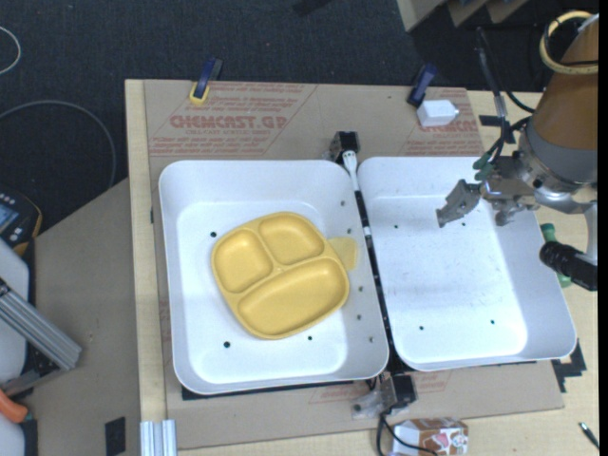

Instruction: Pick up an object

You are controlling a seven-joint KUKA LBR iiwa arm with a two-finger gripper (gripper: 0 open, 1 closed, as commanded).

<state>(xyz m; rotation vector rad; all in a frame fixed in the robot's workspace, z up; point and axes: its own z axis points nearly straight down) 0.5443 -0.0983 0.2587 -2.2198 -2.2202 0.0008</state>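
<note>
A yellow divided plate [279, 274] with three compartments lies in the left white bin [190, 198], near its middle. My gripper [480, 204] hangs over the upper right part of the right white bin [456, 340], far from the plate. Its two fingers [457, 203] are spread apart with nothing between them. The grey arm with its orange band comes in from the right edge.
A black clip [346, 146] sits at the top of the seam between the bins. A small white block [437, 113] lies on the cardboard behind the right bin. Blue clamps [204, 81] hold the cardboard's back edge. Cables run near the arm at upper right.
</note>
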